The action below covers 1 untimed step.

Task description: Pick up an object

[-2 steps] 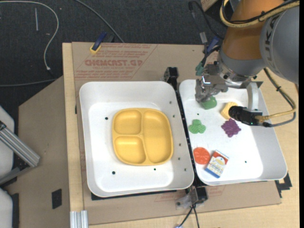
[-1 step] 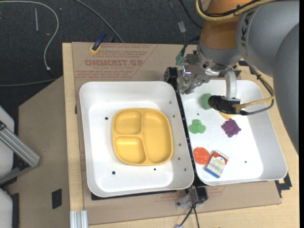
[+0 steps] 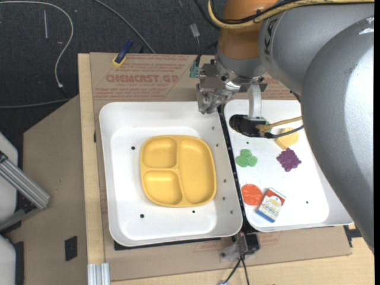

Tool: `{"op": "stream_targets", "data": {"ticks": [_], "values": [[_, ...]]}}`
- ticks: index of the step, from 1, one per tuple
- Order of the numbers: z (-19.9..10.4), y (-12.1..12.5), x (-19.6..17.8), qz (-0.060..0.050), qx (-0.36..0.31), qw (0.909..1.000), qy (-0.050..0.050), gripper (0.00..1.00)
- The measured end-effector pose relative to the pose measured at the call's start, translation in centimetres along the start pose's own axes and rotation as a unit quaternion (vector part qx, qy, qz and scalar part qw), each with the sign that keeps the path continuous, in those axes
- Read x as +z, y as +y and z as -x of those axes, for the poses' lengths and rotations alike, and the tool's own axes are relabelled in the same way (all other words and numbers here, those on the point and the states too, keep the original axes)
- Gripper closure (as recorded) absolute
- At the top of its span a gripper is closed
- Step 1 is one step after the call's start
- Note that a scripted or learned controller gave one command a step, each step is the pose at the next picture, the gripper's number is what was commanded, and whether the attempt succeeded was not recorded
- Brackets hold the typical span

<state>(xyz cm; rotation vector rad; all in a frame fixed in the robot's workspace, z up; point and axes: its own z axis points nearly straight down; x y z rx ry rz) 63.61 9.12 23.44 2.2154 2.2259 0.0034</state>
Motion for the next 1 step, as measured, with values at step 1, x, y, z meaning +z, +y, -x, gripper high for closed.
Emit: {"op": "stream_targets", "data": {"ticks": [1], "values": [[0.24, -0.06, -0.14, 0.000, 0.001, 1.0000, 0.000, 0.00]]}}
